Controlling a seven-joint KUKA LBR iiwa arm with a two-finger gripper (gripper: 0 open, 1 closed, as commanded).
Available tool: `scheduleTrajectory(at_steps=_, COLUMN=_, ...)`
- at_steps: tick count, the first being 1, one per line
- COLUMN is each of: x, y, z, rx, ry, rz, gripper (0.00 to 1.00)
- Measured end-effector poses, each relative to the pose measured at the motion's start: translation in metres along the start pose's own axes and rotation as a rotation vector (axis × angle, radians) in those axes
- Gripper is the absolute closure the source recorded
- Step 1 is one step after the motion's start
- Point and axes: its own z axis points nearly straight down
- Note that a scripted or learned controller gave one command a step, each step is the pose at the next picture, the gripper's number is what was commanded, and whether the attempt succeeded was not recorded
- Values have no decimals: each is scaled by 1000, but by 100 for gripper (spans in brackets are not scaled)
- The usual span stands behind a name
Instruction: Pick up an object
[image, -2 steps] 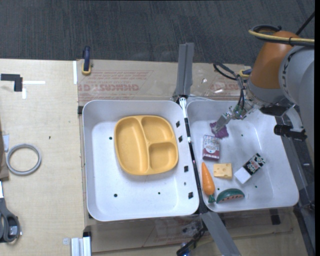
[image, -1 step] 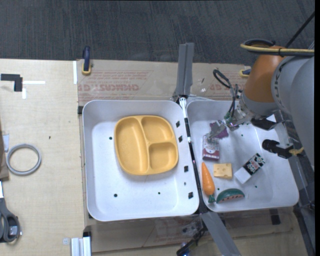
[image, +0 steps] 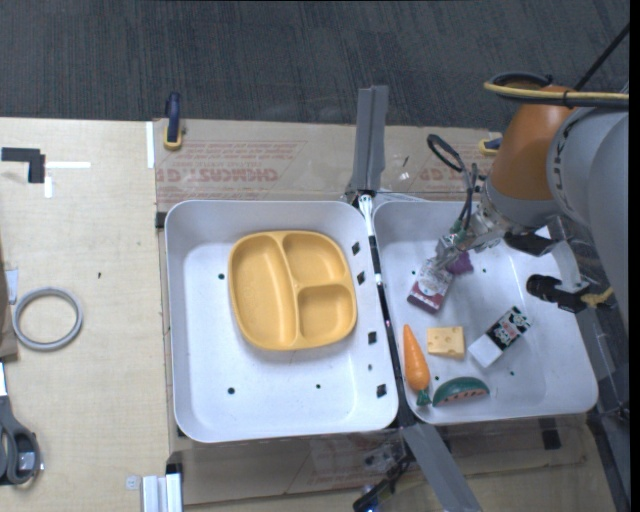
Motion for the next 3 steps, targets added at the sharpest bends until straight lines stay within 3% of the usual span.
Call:
scheduleTrajectory(at_steps=1, x=41, y=18, z=-85, rx=8, ry=4, rz=47, gripper=100)
scheduleTrajectory(at_steps=2, x=41, y=18, z=-85, rx=9, ry=4, rz=47, gripper=0)
scheduleTrajectory(at_steps=3, x=24, y=-23, z=13, rx=4, ry=4, rz=10, gripper=0)
